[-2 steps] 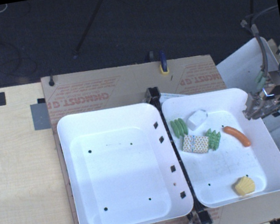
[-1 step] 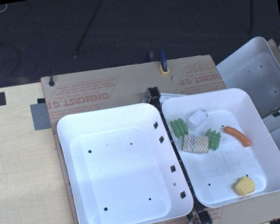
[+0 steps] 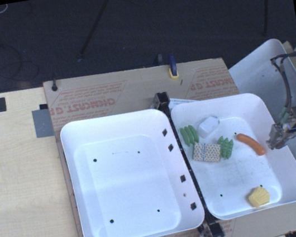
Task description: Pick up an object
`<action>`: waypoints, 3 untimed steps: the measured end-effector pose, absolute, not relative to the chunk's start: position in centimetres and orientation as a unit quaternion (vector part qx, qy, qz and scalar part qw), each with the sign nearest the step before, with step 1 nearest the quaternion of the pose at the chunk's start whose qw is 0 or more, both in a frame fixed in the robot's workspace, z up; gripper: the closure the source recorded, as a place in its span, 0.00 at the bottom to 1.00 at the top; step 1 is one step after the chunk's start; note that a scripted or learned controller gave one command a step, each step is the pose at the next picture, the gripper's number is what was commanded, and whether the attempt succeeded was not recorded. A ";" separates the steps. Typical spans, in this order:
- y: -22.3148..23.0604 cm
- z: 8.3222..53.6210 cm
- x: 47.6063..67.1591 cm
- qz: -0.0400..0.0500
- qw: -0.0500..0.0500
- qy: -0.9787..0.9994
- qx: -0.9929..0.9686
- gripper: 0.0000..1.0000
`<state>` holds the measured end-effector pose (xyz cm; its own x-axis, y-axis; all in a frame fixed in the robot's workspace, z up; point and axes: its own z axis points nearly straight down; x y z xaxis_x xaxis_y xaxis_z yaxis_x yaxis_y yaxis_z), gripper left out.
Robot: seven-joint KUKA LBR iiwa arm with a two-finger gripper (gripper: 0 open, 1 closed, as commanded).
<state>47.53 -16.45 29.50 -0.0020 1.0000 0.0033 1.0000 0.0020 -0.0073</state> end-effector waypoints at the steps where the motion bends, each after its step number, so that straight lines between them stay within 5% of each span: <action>1: -9.3 42.4 47.7 -0.003 -0.004 -0.710 -0.704 1.00; 2: -5.4 31.6 47.5 0.004 0.005 -0.708 -0.706 1.00; 3: -0.3 42.0 50.3 -0.003 -0.003 -0.709 -0.705 1.00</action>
